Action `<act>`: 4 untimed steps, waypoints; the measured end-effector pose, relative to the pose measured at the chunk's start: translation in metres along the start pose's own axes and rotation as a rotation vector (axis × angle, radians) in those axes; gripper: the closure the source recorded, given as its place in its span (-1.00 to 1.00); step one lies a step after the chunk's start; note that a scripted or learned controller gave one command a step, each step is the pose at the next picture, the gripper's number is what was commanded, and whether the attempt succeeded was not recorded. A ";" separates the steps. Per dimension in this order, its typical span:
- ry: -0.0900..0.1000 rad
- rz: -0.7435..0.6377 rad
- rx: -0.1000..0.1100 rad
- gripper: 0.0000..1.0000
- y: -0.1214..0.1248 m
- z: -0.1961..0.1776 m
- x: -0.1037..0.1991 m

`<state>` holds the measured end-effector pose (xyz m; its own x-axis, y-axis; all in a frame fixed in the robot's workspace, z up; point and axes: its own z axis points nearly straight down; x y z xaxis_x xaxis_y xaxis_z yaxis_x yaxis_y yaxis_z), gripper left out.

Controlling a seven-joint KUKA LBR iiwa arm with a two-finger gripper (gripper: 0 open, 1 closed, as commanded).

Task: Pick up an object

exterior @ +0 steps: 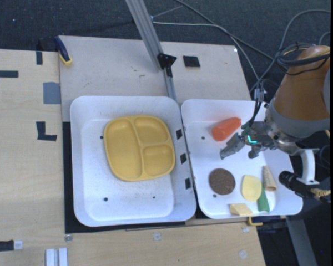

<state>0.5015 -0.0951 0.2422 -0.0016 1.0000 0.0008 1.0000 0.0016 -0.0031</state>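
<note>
The gripper hangs over the right bin, reached in from the right on the grey arm with its orange band. Its two dark fingers stand spread apart, and nothing shows between them; a small green light glows at the base of the fingers. The tips seem to sit above the bare white floor of the bin, though from this slant it is hard to tell how high they are.

Just beside the fingers, toward the far side of the bin, lies an orange carrot-shaped piece, apart from the gripper. Nearer the front of the bin sits a round brown patty. To its right lies a pale yellow rounded piece, with a green piece touching its right edge and a tan cone-like piece just above that. A small yellow block rests at the front rim.

In the left bin a yellow divided plate with three compartments lies near the middle, well apart from the gripper.
</note>
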 end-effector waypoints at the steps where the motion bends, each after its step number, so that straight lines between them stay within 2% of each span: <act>1: 0.000 0.000 -0.001 -1.00 0.000 0.000 0.000; 4: -0.001 0.002 0.002 -1.00 0.007 0.139 -0.008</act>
<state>0.5078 -0.1026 0.1029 0.0003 1.0000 0.0002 1.0000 -0.0003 -0.0054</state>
